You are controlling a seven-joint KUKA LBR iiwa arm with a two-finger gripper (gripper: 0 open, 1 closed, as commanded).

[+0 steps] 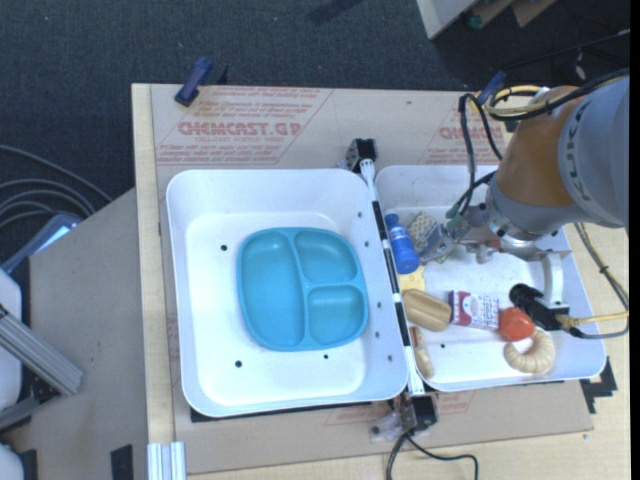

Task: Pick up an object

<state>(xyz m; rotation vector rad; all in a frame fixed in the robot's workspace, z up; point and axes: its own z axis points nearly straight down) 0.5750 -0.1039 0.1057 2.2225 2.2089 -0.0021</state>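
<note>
Pincer [462, 240] first: it hangs low over the far half of the bin on the view's right [470, 366], at the end of the grey arm [560, 168] that reaches in from that side. We cannot tell whether it is apart or together, since the wrist above hides too much of it, and we see nothing lifted in it. So we judge the task not yet done: every object lies in the bin, and both the grasp and the lift are left.

Nearest us, at the bin's front edge, lies a pale ring-shaped piece [530, 353], with a red ball [516, 323] touching it just behind. Beside these, toward the middle, are a red-and-white packet [472, 310] and a tan roll [425, 310], with a second tan piece [422, 353] along the inner wall. Further back a blue bottle [402, 248] lies against that wall, and just beyond it is a small grey meshed thing [425, 230]. These two are nearest the pincer and, in our judgement, the likeliest to be taken.

The other bin [185, 208] holds a blue divided plate [300, 288]. Both bins rest on a pale board [250, 118] printed with red letters, with a blue clamp [195, 81] at its far corner. Beyond lies dark carpet [100, 28], with cables [40, 188] looping at the left.
</note>
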